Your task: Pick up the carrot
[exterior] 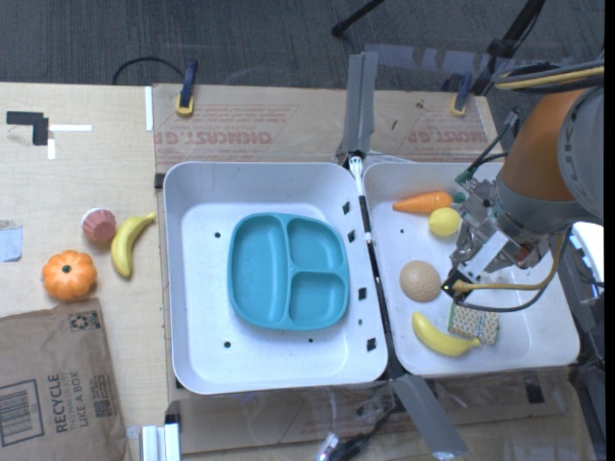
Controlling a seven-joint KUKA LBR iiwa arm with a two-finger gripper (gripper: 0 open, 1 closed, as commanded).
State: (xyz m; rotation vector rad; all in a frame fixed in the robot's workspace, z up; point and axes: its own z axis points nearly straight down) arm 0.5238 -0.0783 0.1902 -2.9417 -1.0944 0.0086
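Camera view: a slanted look down on two white bins set side by side on a pale surface (77, 161).
Carrot (423, 202): lies flat in the far left part of the right bin (524, 339), with its thin tip toward the divider between the bins and its thick end just beside a lemon (444, 222).
Arm (538, 161): grey with an orange band, reaching in from the right over the far right part of the right bin.
Jaws: hang low over the right bin, just right of the lemon and apart from the carrot. I cannot tell how far open they are.
Other right bin contents: a round tan ball (420, 281) near the middle; a banana (442, 336) by the near edge, touching a patterned sponge (474, 323).
Left bin (192, 257): holds a teal divided plate (288, 272).
Surface left of the bins: a second banana (130, 243), a pink cupcake (99, 226), a small pumpkin (69, 275) and a brown paper bag (48, 382).
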